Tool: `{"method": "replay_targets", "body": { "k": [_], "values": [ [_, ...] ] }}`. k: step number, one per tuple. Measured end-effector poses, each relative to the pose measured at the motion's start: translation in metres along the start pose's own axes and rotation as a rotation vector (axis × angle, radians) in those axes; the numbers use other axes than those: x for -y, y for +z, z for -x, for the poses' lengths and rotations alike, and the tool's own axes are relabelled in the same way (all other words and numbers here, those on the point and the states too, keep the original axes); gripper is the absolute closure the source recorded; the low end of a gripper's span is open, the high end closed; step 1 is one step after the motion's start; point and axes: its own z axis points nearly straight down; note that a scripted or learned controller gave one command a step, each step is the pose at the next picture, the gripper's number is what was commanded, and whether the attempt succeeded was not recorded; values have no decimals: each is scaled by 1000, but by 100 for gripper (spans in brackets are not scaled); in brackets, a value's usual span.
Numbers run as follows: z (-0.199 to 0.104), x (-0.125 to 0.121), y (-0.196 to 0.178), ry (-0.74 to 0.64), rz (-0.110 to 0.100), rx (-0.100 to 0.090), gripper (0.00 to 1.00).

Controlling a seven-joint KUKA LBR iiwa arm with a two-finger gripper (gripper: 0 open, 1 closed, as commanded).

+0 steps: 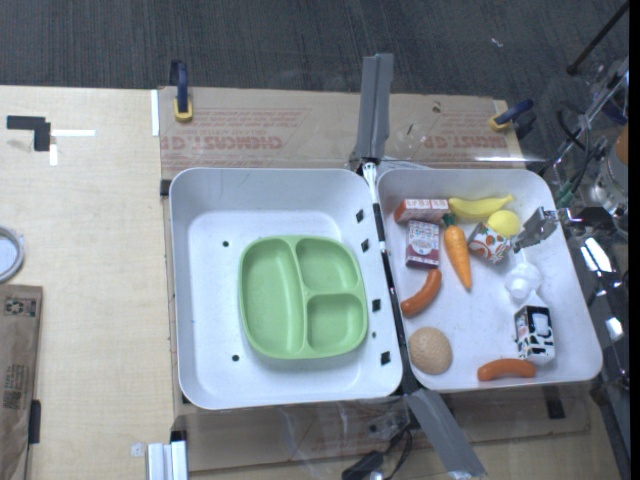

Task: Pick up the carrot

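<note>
One fixed camera looks slantwise down on both white bins [190, 298].

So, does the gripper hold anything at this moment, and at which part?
Nothing is held. The gripper is at the right bin's right edge with nothing between its fingers, and the carrot lies apart from it on the bin floor.

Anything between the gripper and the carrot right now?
Yes. The gripper sits at the right bin's right side, and a small colourful carton with a lemon lies between it and the carrot. The carton is close beside the carrot's right; the red snack box flanks its left. From above, the carrot looks uncovered.
</note>
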Motion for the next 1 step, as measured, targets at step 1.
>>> {"method": "replay_targets", "body": {
  "k": [1],
  "values": [
    [-39, -17, 98, 24, 0, 0, 0]
  ]
}}
